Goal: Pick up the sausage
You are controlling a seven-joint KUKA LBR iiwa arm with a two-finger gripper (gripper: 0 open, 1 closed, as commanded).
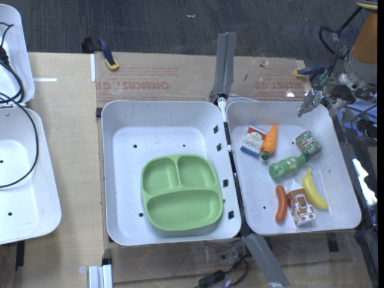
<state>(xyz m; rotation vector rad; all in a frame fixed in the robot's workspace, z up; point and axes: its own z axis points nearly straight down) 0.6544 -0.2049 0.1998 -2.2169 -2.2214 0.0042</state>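
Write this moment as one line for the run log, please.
gripper: above right bin's far right corner, holding nothing | small orange-red sausage: lying in right white bin, beside small printed carton | pick: not yet done

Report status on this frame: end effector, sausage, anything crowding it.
End effector over right bin's far corner, nothing held. Sausage flat near bin's front, untouched. Small carton right beside it; banana just beyond.

Dark grey carpet floor [180,11] runs behind my bench. Bench top [66,83] is light wood, with a taped cardboard sheet [162,80] at the back and a blue-yellow clamp [108,56] on its far edge. Lighting's even, no hard shadows.
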